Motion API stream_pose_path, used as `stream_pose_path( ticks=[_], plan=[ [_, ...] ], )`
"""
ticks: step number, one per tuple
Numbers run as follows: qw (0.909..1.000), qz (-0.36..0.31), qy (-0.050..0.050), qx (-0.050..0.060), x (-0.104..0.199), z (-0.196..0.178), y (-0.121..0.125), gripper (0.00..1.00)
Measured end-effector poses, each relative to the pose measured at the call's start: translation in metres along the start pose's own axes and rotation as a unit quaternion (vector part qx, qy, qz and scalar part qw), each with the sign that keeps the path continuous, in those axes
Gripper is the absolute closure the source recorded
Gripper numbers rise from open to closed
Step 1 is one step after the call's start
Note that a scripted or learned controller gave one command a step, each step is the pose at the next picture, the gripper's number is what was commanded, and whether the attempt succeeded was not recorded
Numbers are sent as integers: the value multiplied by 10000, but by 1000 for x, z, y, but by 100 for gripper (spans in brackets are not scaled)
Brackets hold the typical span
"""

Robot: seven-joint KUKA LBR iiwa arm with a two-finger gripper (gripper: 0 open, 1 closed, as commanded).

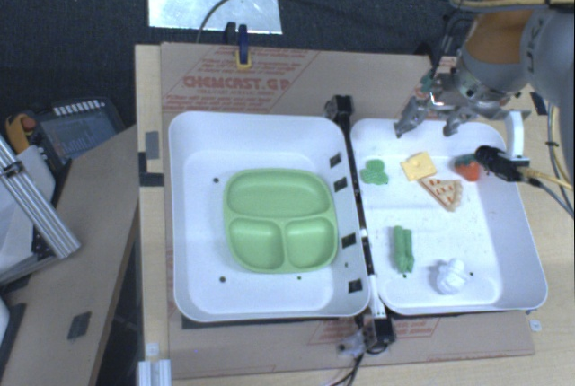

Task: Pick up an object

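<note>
Arm: grey with an orange band, reaching in at the upper right of the frame.
Gripper [429,125]: fingers spread apart, nothing between them, poised over the right bin's [514,223] upper edge.
Objects: yellow cheese block [418,166], pizza slice [443,191], red-and-green piece [466,167], green leafy piece [374,171], green pod [402,249], white lump [449,276], all lying loose in the right bin.
Left bin [193,151]: holds a green divided tray [278,219].
Writing: "CHEMCAST GP" in red on the brown board [235,81] above the bins.

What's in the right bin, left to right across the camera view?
Green leafy piece → green bean-like piece → yellow block → pizza slice → red piece.
</note>
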State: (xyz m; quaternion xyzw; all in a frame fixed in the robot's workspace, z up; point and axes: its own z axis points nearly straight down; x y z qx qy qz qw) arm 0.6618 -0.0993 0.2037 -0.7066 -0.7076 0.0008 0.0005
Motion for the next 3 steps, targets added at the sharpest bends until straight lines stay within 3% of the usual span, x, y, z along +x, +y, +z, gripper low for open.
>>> stream_pose_path(
  ticks=[2, 3],
  plan=[
    [10000, -2, 1, -16, 2, 116, 2, 0],
    [10000, -5, 0, -41, 2, 102, 3, 100]
  ],
)
